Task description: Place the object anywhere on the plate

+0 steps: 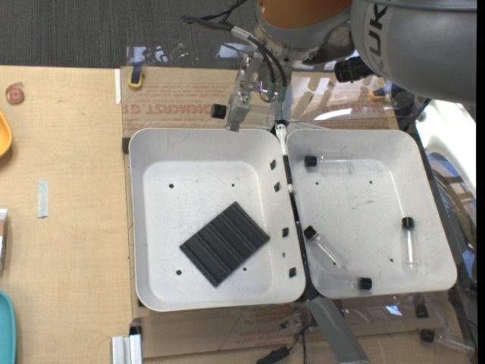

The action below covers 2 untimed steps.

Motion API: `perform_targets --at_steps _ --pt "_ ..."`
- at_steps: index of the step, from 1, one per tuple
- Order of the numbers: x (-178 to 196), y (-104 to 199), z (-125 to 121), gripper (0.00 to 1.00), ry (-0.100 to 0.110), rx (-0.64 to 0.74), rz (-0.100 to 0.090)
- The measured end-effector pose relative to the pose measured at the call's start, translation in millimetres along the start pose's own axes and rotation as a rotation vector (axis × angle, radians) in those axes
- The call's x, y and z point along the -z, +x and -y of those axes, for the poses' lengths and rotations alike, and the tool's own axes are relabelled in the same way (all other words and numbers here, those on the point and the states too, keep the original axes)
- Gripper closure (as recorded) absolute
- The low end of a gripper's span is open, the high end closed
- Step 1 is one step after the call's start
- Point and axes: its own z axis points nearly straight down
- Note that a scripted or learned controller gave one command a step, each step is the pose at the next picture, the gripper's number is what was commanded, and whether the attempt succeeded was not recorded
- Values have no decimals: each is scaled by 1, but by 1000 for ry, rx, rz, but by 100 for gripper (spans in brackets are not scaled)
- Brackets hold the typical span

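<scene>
A black ribbed plate (225,243) lies flat and turned at an angle in the left bin (151,279), towards its front middle. The right bin (432,203) holds three clear tubes with black caps: one near the back left (327,162), one at the front left (323,247) and one upright along the right side (409,243). A loose black cap (364,283) lies at the front of that bin. My gripper (256,106) hangs above the back edge where the two bins meet, well away from the plate and the tubes, with nothing seen in it.
The grey arm with its orange band (303,6) fills the top right. Cardboard (182,105) lies behind the bins, with cables above it. The wooden bench (61,203) at the left bears small odds and ends.
</scene>
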Motion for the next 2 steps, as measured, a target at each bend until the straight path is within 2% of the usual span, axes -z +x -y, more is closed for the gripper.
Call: perform_targets --at_steps 1,2 --pt "1 18 -66 100 -1 288 -1" --pt "29 55 11 100 0 508 -1"
